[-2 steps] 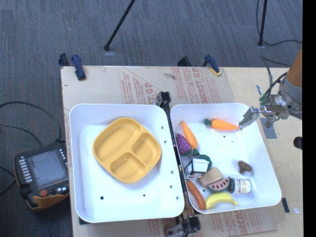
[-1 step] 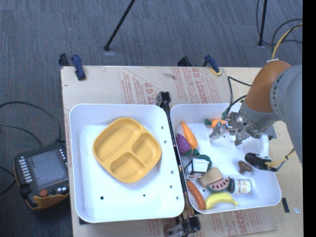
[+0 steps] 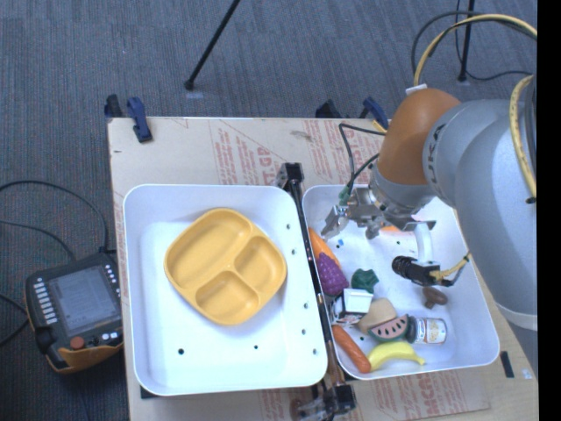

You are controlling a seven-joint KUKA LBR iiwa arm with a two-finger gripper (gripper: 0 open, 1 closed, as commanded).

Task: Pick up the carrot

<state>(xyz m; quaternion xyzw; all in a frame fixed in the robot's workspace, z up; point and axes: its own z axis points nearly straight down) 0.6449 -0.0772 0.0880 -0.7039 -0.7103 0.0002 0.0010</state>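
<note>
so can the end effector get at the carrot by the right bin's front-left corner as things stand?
Probably yes. The carrot lies exposed from above, with the end effector further back over the right bin. The banana and bin wall crowd its sides, so finger room is tight.

My grey arm wears an orange band (image 3: 419,139). Below sit a yellow three-compartment plastic plate (image 3: 226,266), an orange toy carrot (image 3: 351,349), a yellow banana (image 3: 393,354), purple grapes (image 3: 330,274), and a dark green piece, possibly broccoli (image 3: 365,279).

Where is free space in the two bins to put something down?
Left bin: bare floor all around the yellow plate, widest below it. Right bin: crowded in its lower half around the carrot, banana and watermelon slice.
</note>
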